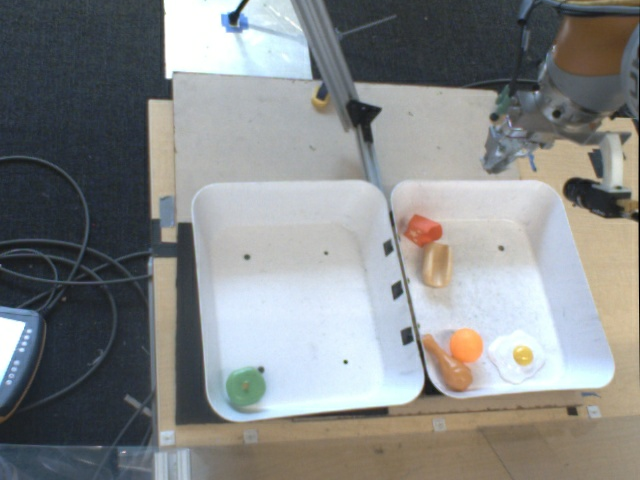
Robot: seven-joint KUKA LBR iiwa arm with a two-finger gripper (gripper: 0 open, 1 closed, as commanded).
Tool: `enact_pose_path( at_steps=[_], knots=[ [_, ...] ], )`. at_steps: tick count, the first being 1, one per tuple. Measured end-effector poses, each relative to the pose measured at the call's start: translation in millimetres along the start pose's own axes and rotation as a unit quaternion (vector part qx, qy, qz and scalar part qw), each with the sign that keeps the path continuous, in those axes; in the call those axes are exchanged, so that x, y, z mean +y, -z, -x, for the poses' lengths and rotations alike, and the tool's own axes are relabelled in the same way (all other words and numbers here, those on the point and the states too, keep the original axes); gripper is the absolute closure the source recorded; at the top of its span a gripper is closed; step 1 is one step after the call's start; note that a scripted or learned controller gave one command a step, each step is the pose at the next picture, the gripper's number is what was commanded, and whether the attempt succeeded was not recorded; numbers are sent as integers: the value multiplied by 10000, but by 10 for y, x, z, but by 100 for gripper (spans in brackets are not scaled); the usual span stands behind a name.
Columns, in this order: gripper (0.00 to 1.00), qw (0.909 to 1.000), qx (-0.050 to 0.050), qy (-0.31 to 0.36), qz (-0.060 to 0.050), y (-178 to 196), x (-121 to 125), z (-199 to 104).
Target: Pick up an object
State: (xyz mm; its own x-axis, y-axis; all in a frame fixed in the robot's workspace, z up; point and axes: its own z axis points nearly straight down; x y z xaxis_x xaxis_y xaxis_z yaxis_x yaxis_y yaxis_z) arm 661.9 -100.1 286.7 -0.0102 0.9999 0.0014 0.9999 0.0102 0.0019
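Arm (590,43): enters at the upper right corner, grey with an orange band above the wrist.
Wrist: angled down and toward the left.
Gripper (499,160): points downward at the arm's lower left end, nothing visible between its 2 fingers.

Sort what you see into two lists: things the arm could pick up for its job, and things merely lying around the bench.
Belongs to the job:
red block
tan piece
orange ball
carrot
fried egg
green disc
gripper

Lying about:
black cables
handheld screen
blue clip
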Motion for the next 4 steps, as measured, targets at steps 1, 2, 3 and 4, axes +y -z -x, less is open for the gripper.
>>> enact_pose_path(
  at_steps=[1,2,3,4],
  knots=[
    [100,10000,1,-3,-5,-22,-111,-433],
    [100,10000,6,2,-9,-40,-254,-991],
    [100,10000,4,-3,-18,-273,-376,-1459],
    [100,10000,5,3,-20,-316,-621,-1991]
  ],
)
